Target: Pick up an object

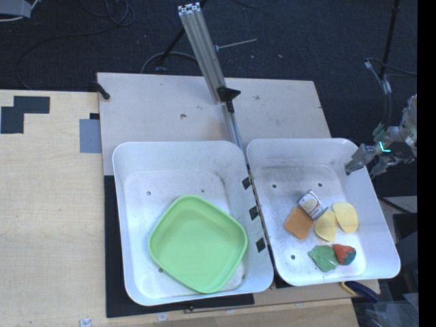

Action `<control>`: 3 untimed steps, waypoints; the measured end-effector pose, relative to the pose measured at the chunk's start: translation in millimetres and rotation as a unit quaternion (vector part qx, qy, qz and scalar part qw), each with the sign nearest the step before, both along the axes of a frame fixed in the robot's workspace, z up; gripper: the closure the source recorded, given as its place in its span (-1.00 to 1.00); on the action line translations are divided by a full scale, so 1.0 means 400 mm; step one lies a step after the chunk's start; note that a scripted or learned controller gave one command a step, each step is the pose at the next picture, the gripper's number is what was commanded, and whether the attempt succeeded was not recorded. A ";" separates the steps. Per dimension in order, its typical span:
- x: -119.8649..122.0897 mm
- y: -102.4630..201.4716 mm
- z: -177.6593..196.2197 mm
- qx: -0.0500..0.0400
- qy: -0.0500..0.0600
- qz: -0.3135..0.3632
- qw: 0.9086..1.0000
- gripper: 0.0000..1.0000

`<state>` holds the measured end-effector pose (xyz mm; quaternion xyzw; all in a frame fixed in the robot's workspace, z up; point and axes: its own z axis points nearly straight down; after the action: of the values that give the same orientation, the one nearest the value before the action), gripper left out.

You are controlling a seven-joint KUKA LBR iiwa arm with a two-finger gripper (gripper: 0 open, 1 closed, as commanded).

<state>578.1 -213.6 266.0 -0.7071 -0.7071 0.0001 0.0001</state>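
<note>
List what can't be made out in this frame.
- gripper: small and dark at the right bin's rim; arm cut off by the camera view's right edge.
- small can: label too small to read.
- green item: blurred, shape unclear; the red piece sits against it.
- left bin: floor partly hidden under the green plate.

Both white bins look like smooth moulded plastic: the left bin (129,182) has a faint sheen, and the right bin (368,203) is scuffed with grey marks on its floor. The green plate (197,244) is smooth, matt plastic. The counter (41,182) shows pale wood grain, matt. The slanted rail (203,50) is ribbed, silvery metal. The floor (306,33) looks like dark, rough carpet.
</note>
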 end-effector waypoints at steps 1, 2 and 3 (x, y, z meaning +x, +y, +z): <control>0.000 0.000 0.000 0.000 0.000 0.000 1.000 -1.00; -0.006 -0.015 -0.112 0.001 0.002 0.000 1.000 -1.00; -0.012 -0.011 -0.271 0.001 0.003 0.000 1.000 -1.00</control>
<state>573.1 -218.1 157.7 -0.7069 -0.7073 0.0014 0.0026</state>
